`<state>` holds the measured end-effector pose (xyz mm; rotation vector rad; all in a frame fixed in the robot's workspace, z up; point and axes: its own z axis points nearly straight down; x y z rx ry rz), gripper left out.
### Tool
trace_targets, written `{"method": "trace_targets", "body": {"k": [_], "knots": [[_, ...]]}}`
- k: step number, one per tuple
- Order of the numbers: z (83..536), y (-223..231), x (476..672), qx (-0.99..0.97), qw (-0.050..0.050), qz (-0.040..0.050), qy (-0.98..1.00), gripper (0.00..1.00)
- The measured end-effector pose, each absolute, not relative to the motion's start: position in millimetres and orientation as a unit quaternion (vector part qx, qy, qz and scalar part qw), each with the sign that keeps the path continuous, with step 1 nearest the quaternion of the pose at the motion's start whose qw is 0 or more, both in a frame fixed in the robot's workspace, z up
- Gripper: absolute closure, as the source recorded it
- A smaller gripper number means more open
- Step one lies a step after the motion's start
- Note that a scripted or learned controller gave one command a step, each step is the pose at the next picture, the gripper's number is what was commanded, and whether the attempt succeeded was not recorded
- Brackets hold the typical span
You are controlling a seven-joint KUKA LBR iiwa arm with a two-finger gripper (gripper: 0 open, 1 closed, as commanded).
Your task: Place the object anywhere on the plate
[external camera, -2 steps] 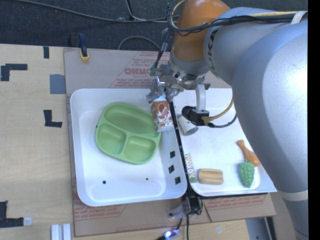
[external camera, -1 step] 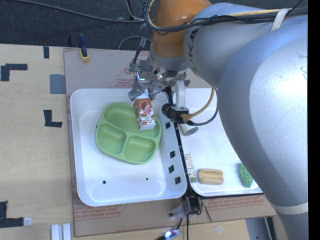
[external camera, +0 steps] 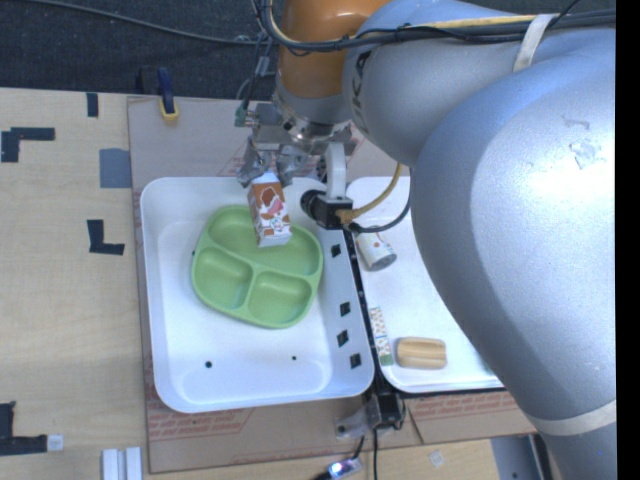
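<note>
A: From the overhead camera, where's the carton [external camera: 269,213]?

B: I see it upright, directly under my gripper [external camera: 268,175], jaws clamped on its top, over the far rim of the green plate [external camera: 258,268]. I'd judge straight down suffices.

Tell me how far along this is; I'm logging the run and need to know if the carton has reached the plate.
Done: the small carton has been carried over the green plate in the left bin. In hand: the gripper sits right at the carton's top, seemingly gripping it. Left: release it onto the plate and withdraw; I can't tell whether the carton already rests there.
</note>
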<state>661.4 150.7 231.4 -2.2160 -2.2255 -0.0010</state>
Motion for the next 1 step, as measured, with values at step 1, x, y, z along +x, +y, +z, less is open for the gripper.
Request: {"method": "trace_targets", "body": {"k": [1], "knots": [[230.9,148.8,660.8,-0.706,0.001,0.0009,-0.708,0.00]]}}
